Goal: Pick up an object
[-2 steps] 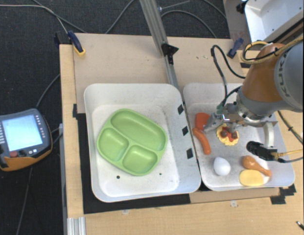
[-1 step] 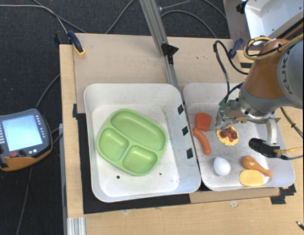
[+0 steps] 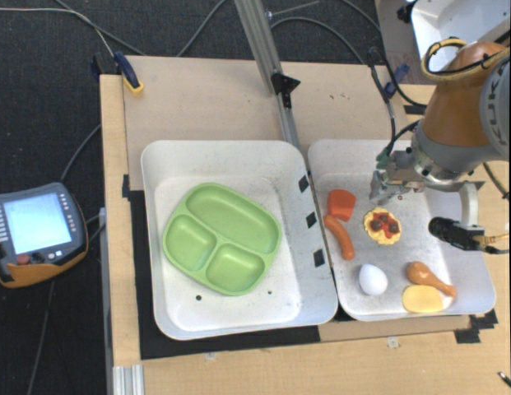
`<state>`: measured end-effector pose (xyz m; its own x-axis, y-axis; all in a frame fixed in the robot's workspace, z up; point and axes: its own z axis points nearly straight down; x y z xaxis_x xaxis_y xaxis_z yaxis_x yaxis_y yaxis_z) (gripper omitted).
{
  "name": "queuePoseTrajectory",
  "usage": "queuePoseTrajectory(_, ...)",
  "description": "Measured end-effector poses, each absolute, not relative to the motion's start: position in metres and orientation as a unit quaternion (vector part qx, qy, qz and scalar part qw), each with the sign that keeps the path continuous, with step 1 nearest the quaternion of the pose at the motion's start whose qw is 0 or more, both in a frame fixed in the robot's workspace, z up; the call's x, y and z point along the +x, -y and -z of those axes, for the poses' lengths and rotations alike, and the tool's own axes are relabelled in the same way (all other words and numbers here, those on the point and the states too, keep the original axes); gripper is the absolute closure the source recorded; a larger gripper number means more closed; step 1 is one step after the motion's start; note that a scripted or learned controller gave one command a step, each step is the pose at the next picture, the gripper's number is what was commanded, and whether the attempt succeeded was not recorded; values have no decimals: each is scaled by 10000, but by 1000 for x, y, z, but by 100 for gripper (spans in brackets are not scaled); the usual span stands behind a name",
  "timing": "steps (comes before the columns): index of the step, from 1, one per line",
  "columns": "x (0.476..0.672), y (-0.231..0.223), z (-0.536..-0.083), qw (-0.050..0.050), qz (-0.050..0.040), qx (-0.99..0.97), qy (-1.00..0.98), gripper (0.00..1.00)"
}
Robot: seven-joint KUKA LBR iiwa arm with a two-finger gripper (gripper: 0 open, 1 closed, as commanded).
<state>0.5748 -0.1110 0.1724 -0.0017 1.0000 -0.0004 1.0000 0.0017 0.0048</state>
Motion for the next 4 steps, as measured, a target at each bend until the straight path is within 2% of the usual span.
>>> queuePoseTrajectory(2, 569, 97, -282, 30, -24, 7062, -7080, 100)
queuePoseTrajectory(3, 566, 42, -268, -18, -3, 7050, -7092, 100)
queuePoseTrajectory(4, 552, -16, -250, -28, 4, 7047, -7095, 100)
